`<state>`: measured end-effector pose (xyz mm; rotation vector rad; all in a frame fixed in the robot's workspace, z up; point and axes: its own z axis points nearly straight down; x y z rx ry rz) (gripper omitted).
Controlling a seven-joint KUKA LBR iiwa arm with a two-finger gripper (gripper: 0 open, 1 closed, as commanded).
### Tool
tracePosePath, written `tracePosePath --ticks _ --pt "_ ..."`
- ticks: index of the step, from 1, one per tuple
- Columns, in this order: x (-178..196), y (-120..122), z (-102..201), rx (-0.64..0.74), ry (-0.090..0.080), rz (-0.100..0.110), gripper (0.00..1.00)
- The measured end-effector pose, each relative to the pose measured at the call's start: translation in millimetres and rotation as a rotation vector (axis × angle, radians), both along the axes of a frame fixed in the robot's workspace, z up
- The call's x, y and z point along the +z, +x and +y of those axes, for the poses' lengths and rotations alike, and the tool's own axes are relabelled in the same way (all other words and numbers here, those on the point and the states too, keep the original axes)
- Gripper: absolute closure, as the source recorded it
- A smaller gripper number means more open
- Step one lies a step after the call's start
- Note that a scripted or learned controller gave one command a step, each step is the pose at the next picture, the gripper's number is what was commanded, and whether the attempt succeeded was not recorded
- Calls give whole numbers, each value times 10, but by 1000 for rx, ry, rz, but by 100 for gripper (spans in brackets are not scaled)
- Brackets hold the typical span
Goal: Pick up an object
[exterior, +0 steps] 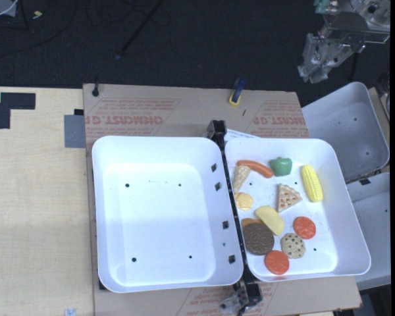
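The corn (311, 182), far right in the right bin (352, 255), looks light and rigid; grasp across its middle; gripper (314, 68) state indeterminable.

Toy foods (276, 206) scattered in right bin (342, 176)

light: bright, even overhead | glare: left bin (159, 209) floor washed white | background above it: dark | focus: slightly soft
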<state>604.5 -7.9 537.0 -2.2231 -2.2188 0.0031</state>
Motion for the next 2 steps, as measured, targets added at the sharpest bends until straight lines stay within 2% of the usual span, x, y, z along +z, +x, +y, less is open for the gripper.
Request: tracePosePath --ticks 1,2 --pt "-3 340 -394 -1 0 0 100" --pt "-118 -500 -103 4 3 5 100"
